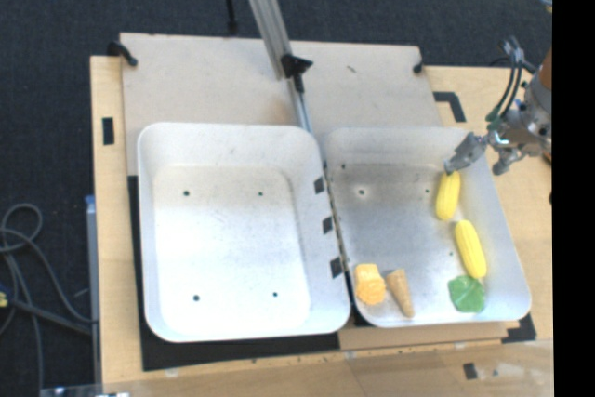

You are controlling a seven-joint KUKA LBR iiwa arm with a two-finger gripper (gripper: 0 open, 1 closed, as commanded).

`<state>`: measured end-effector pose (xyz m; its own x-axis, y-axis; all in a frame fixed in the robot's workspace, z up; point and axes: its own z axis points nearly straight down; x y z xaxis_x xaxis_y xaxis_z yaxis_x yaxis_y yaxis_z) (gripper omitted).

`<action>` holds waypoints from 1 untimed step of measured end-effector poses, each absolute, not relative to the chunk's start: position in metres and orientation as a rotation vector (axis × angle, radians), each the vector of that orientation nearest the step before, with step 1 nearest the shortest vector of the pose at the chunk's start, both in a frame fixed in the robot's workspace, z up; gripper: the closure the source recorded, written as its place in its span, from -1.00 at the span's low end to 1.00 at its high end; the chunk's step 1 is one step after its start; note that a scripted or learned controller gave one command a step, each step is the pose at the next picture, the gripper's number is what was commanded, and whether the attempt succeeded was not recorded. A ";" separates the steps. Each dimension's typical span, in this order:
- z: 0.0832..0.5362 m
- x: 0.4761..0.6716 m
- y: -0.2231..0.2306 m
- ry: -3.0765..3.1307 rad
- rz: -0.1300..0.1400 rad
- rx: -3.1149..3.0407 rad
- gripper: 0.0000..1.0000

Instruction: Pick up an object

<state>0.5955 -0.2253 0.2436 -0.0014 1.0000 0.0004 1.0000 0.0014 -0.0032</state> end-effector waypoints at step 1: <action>0.247 0.596 -0.226 -2.228 0.002 -2.219 -1.00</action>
<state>0.5963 -0.2255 0.2470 -0.0040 1.0000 -0.0027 1.0000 0.0040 0.0010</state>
